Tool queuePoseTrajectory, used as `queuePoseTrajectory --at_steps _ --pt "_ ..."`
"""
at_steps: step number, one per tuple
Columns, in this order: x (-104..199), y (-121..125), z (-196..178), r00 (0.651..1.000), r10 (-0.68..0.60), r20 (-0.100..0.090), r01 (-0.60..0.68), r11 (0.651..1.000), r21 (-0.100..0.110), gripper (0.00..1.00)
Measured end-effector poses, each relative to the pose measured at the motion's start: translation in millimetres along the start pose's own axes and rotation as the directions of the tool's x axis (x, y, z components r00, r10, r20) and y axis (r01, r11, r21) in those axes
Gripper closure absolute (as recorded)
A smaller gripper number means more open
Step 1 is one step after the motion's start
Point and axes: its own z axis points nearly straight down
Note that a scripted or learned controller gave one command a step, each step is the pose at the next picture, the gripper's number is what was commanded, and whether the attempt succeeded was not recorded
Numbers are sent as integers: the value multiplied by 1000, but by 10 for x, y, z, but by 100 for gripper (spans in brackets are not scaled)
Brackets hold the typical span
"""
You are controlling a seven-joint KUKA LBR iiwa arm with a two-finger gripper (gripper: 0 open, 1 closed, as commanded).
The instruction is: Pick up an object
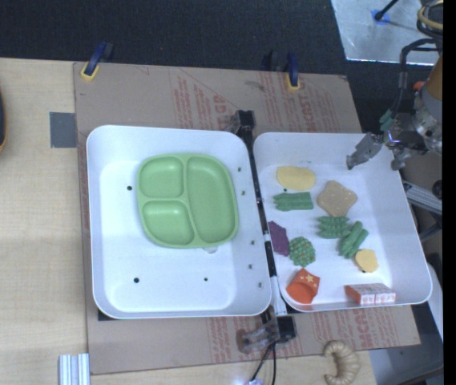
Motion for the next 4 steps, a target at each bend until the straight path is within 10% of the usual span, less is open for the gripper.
queuePoseTrajectory --at_steps 1,2,3,4 --pt "60 -155 1393 1000 -1 -3 1 1000 11 0" --pt "37 -845 1320 1000 2 -2 -2 1000 7 0" --pt "862 -1069 1321 1000 -7 -5 7 1000 4 0" --pt "115 -888 645 1000 6 5 -6 1000 -8 0"
